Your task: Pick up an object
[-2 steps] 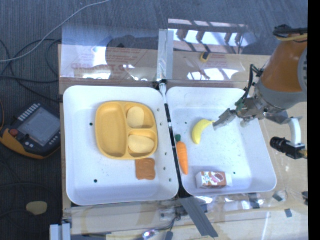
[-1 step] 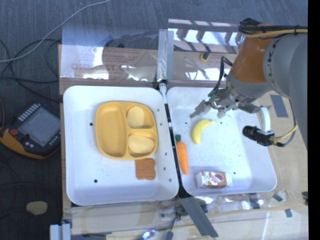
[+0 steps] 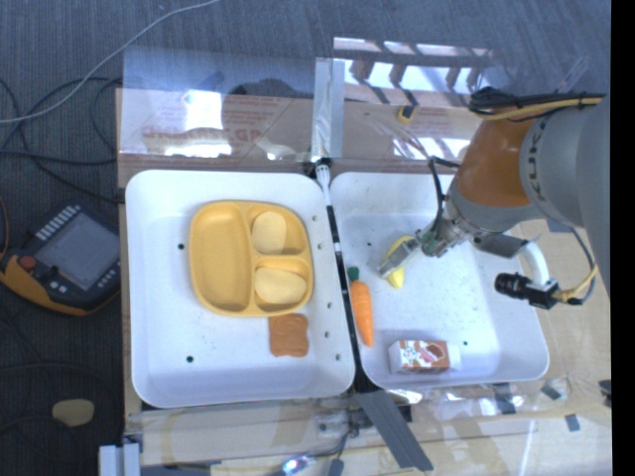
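**Gripper down in the right bin, nothing lifted yet**

Two shallow white bins sit side by side on a bench, seen from above at a slant. The left bin [image 3: 149, 296] holds a yellow divided tray [image 3: 213, 261] with two pale round food pieces in its right-hand compartments, and a brown biscuit-like piece [image 3: 289, 335] lies just below the tray on the bin floor.

The right bin [image 3: 516, 345] holds three loose items. A carrot [image 3: 362, 312] lies along its left wall. A small carton [image 3: 424, 355] lies near the front edge. A small yellow piece [image 3: 397, 279] lies near the middle of the floor.

The task looks unfinished. Every item seems to rest on a bin floor, and nothing appears raised. The lift is probably what is left.

The grey arm [image 3: 566, 162], with its orange band, reaches in from the right and bends down into the right bin. The gripper [image 3: 395, 259] points down and to the left, with its tips just above the yellow piece, perhaps touching it. At this size it is not clear whether the tips are spread or closed, nor whether the yellow piece sits between them, so a grasp cannot be confirmed. The carrot is near the tips, and the carton is well apart from them.
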Robot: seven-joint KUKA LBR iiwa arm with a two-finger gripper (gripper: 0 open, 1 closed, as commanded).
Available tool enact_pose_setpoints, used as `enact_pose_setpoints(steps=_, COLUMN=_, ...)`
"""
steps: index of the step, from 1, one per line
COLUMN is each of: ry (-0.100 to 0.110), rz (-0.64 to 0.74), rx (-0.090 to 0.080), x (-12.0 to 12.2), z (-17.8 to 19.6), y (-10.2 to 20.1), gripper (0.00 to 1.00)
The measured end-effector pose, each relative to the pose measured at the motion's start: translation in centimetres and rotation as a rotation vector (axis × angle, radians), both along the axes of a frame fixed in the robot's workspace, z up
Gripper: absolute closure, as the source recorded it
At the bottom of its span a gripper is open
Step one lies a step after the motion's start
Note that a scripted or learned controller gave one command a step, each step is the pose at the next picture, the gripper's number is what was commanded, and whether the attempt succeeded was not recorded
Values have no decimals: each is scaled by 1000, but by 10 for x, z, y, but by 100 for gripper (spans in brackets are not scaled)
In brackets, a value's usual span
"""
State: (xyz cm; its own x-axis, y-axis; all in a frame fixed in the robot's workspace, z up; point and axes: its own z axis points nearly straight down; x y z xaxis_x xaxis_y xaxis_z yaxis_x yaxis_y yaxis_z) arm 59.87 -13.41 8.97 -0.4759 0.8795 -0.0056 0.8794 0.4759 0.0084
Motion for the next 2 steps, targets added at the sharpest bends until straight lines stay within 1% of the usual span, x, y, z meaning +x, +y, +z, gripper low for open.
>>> enact_pose_setpoints(steps=1, ry=-5, rz=-1, rx=3, x=2, z=11, y=1, gripper=100)
enact_pose_setpoints(steps=2, ry=9, rz=-42, rx=1, x=11, z=94, y=75, gripper=100)
